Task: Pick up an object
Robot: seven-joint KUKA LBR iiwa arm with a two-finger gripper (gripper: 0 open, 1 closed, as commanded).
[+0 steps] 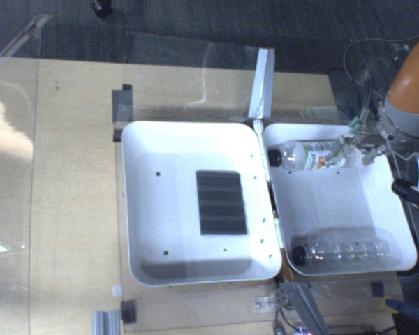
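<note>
While the gripper (358, 139) hangs over the right bin (405, 211), a clear bottle (311, 155) is seen lying just leftward, long axis left-to-right along the far wall; finger spread cannot be told

Wooden bench (63, 208), two white bins (146, 152)

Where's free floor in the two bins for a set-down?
Right bin: bare middle strip between the labelled bottle at the far wall and the clear bottle at the near wall. Left bin: bare all around the dark ribbed block. Crowded by the gripper.
</note>
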